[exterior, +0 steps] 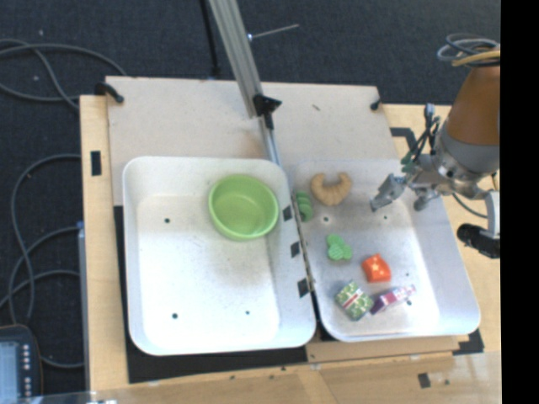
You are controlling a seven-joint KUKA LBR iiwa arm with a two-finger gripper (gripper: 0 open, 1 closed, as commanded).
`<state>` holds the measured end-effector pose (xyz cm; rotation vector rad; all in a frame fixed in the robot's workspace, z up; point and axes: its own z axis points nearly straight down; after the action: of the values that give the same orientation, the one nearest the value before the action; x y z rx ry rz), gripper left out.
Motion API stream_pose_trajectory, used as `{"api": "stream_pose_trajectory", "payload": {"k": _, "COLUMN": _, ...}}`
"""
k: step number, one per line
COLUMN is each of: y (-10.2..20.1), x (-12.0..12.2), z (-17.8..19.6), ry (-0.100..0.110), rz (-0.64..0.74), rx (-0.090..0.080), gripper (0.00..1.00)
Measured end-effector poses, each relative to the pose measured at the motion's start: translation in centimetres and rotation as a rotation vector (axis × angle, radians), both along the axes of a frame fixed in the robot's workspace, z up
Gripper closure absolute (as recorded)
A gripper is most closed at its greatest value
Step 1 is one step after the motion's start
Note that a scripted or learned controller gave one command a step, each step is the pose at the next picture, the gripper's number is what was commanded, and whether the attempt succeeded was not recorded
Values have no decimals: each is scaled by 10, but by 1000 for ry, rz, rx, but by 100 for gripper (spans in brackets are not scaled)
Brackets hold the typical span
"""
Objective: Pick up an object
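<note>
Lowest in the frame, and so nearest the camera, the front rim of the left bin [219,343] meets that of the right bin [438,326]; both sit side by side on the surface [185,116], a layout that likely keeps loose items corralled within the arm's reach.

Inside the left bin stands a green bowl [243,207], upright near the back right corner, with nothing visible in it.

Scattered well apart in the right bin are a tan curved piece [331,188] towards the back, a small green piece [304,206] by the dividing rim, a green knobbly item [338,248] in the middle, an orange block [376,268], a green patterned packet [353,300] and a pink-and-purple item [394,296] at the front (the last two lie just beside each other).

Over the back right of that bin hangs the pincer [396,190], its two fingers spread apart and gripping nothing. Any of the scattered pieces could serve as the pick; the tan curved piece lies nearest it, so I judge the grasp not yet made.
</note>
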<state>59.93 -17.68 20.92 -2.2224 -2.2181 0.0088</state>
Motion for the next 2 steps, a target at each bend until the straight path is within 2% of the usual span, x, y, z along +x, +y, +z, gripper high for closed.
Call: {"api": "stream_pose_trajectory", "payload": {"k": 2, "y": -1, "x": 1, "z": -111, "ry": -2, "rz": -1, "rx": -1, "gripper": 0}}
